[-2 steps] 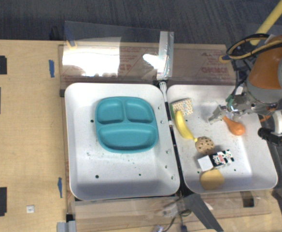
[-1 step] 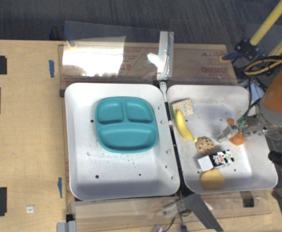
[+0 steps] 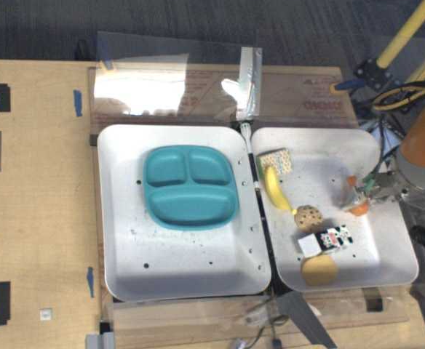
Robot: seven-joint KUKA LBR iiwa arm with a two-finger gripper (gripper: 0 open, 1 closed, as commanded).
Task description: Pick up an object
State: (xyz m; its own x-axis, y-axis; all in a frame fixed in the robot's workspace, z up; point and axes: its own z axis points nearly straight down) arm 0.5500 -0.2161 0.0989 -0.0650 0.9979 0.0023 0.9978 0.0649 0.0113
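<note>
The right bin (image 3: 394, 264) holds several small objects. A yellow banana (image 3: 274, 188) lies near its left wall, with a small speckled box (image 3: 276, 161) just behind it. A round brown cookie (image 3: 308, 215) sits by the banana's front end. In front of that lie a white and black patterned packet (image 3: 324, 241) and a tan round piece (image 3: 319, 268). A small orange piece (image 3: 359, 209) lies at the bin's right side. My gripper (image 3: 369, 188) reaches in from the right, low over the bin and just behind that orange piece.
The left bin (image 3: 118, 253) holds a teal divided plate (image 3: 191, 186). A clear plastic sheet (image 3: 169, 86) and a cardboard panel (image 3: 300, 97) stand behind the bins. Yellow poles and cables (image 3: 405, 97) crowd the back right beside the arm (image 3: 423, 147).
</note>
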